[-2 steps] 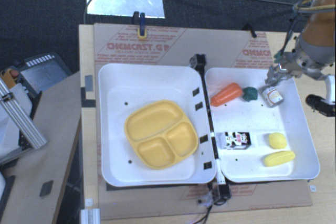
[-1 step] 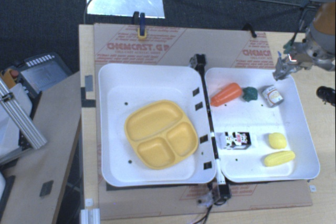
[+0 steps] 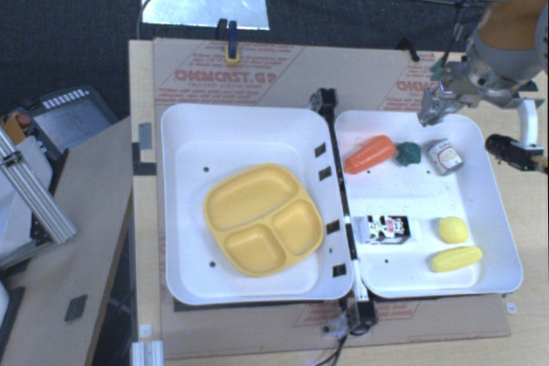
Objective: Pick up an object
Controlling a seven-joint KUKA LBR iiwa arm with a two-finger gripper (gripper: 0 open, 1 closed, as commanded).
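Orange and green mark the toy carrot (image 3: 371, 153), which lies on its side toward the far end of the right bin (image 3: 493, 176), its leafy green top (image 3: 409, 153) pointing at a small silver can (image 3: 445, 157) near it. From where I stand it looks like the likeliest thing to go for: hollow plastic by the look of it, so I'd judge it light, stiff and rather slick, best pinched across the thick middle of the body, not at the tapering tip. The pincer (image 3: 431, 111) hangs above the far rim of that bin, just beyond the carrot's green end, carrying nothing that I can make out; whether it is spread or closed I cannot tell from this angle. Nearer in the same bin lie a small black-and-white carton (image 3: 388, 228), a lemon (image 3: 453, 229) and a yellow corn cob (image 3: 455, 258). A yellow divided tray (image 3: 262, 219) sits in the left bin (image 3: 184, 184) on the cardboard-covered surface (image 3: 257, 73).
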